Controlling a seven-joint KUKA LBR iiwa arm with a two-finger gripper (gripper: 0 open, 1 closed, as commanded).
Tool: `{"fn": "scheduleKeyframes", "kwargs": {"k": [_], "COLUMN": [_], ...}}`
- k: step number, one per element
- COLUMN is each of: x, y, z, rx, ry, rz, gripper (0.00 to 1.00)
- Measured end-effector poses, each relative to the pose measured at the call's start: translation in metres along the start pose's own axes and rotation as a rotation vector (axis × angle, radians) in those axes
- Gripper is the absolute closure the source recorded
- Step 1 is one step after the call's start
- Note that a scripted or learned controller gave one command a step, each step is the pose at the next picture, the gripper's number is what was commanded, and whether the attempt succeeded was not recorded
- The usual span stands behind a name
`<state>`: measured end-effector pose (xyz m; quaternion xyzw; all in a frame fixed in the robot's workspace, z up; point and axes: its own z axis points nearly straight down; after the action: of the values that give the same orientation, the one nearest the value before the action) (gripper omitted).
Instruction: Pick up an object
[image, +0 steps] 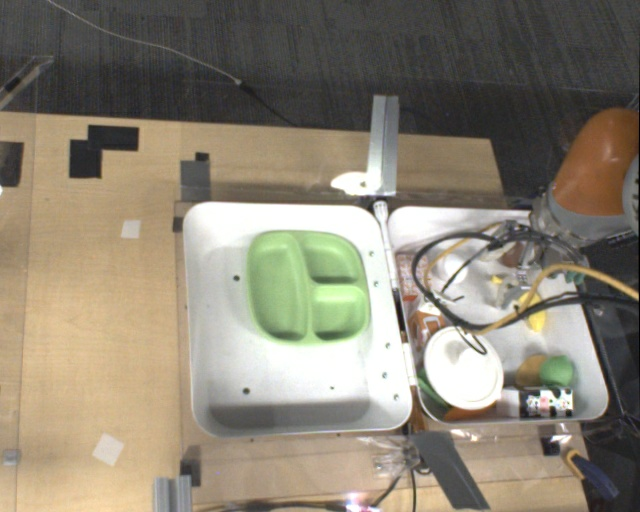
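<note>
right bin (598, 400): white cup (462, 368) upright

We see a green three-compartment tray (305, 286) lying flat at the left bin's centre, a white round lid (462, 372) at the right bin's 7 o'clock, a green ball (557, 372) at 5 o'clock.

The light is bright and even, and it comes from above. The left white bin (215, 300) glares near its top and has a soft grey shadow along its bottom wall. The green tray (305, 285) looks sharp. The orange band (598, 165) looks a little blurry.
</note>
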<state>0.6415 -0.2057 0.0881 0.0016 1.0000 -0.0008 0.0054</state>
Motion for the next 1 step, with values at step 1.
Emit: {"fn": "scheduleKeyframes", "kwargs": {"k": [1], "x": [0.0008], "y": [0.0012], "z": [0.0005], "rx": [0.0], "ry": [0.001], "rz": [-0.024], "gripper": [0.0]}}
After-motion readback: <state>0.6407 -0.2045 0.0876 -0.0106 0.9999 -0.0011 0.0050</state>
